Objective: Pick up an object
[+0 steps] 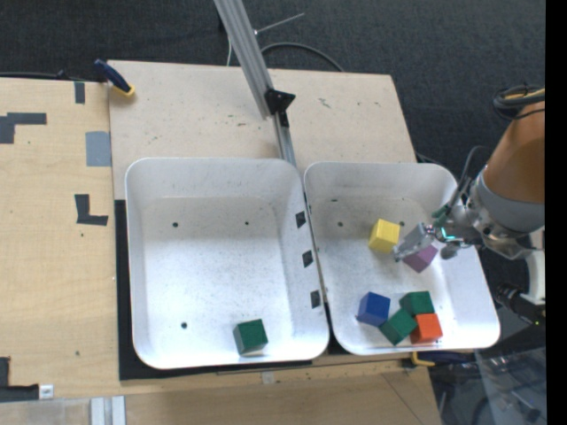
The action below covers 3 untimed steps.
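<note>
Gripper (416, 244) low in right bin (354, 177), fingers clamped on purple block (422, 257) (yellow cube (384, 235) just beside). 1 green cube (251, 336) in left bin (151, 177).

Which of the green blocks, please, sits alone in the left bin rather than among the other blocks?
The green block near the left bin's front edge; the other two green blocks sit in the right bin beside the blue and orange ones.

No text, label, brand, number or sign can be read on anything seen here.
</note>
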Tool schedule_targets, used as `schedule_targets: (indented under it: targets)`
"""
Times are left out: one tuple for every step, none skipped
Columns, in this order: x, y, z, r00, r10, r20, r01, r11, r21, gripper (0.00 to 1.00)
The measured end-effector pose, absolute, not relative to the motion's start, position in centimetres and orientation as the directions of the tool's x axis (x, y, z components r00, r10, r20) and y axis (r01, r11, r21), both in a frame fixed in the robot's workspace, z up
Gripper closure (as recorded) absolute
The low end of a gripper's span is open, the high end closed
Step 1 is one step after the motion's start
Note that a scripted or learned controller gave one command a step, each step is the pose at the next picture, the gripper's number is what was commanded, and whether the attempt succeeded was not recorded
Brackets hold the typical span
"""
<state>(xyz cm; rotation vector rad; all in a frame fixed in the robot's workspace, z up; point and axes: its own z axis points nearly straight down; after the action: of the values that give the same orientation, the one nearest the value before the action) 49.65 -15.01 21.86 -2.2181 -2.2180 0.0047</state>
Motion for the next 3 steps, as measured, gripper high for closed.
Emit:
schedule_targets:
  targets:
    - [49.7, -15.0, 22.0, -0.001, 1.000, 0.000, 1.000, 0.001, -0.002, 0.00]
    - [48.8, -15.2, 16.0, 0.000, 1.000, 0.002, 1.000, 0.000, -0.008, 0.00]
    - [49.2, -15.2, 11.5, -0.001, 1.000, 0.002, 1.000, 0.001, -0.007, 0.00]
